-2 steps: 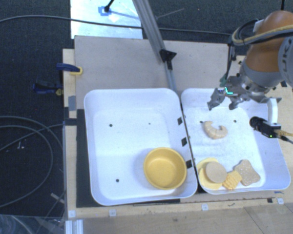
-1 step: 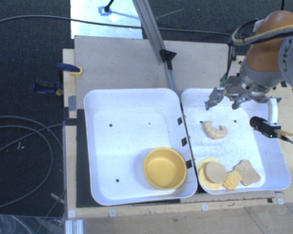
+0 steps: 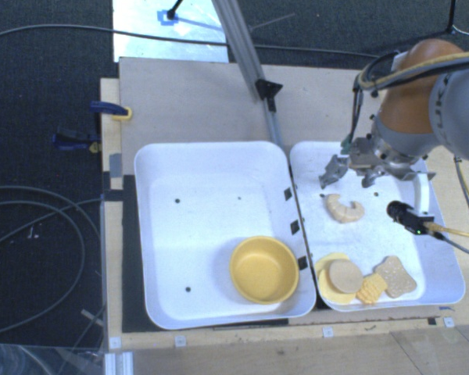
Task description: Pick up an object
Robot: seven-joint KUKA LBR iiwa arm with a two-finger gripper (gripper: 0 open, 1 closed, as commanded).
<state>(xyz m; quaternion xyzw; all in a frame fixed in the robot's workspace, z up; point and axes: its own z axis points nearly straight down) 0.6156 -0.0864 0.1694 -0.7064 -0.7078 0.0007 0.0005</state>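
My gripper (image 3: pixel 349 175) hangs over the upper part of the right bin (image 3: pixel 445 276), its two grey fingers spread apart with nothing between them. Just below it on the bin floor lies a pale croissant-shaped piece (image 3: pixel 343 208). At the bin's front sit a round tan bun on a yellow disc (image 3: pixel 344 276), a small yellow waffle piece (image 3: pixel 370 289) and a toast slice (image 3: pixel 395 276).
The left bin (image 3: pixel 180 209) holds a yellow bowl (image 3: pixel 263 269) near its front right corner. A grey pole (image 3: pixel 242 45) slants down to the seam between the bins. Blue clamps (image 3: pixel 102 123) sit at the bench's left edge. A black cable plug (image 3: pixel 402 213) hangs beside the wrist.
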